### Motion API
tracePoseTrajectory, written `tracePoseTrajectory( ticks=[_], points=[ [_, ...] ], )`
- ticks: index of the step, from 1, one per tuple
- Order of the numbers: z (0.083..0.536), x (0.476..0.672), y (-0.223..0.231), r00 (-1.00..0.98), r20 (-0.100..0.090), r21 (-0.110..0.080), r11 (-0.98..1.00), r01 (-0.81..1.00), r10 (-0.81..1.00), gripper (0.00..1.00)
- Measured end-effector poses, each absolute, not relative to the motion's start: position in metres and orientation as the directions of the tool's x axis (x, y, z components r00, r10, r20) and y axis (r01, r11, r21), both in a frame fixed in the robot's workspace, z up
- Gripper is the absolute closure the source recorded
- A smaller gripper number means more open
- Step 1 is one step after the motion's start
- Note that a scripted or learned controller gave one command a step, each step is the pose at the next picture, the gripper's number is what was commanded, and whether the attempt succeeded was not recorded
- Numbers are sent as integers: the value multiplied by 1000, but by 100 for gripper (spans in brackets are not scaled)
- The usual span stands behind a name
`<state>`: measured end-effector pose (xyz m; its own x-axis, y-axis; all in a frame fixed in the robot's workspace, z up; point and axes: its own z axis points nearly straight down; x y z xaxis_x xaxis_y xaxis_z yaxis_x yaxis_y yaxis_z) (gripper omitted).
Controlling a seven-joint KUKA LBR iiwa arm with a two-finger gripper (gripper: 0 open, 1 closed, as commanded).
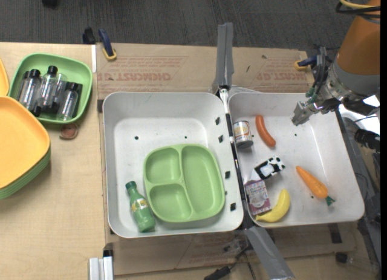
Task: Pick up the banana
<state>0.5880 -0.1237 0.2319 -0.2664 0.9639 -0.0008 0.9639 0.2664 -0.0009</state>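
Note:
A yellow banana [275, 207] lies at the near edge of the right bin [338, 152], just right of a small pink-and-white packet [257, 195]. My gripper [300, 115] hangs over the far right part of that bin, well away from the banana and farther back. Nothing shows between its tips. The grey arm with its orange band [361, 43] reaches in from the upper right.
The right bin also holds a small can [242, 133], a red sausage [265, 130], a black-and-white toy [269, 167] and an orange carrot [313, 182]. In the left bin [121, 121] sit a green divided tray [181, 183] and a green bottle [139, 207].

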Motion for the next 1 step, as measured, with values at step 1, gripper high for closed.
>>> tracePoseTrajectory(
  ticks=[1],
  points=[
    [235,543,-149,23,-1,-3,-23,1000,1000,100]
  ],
)
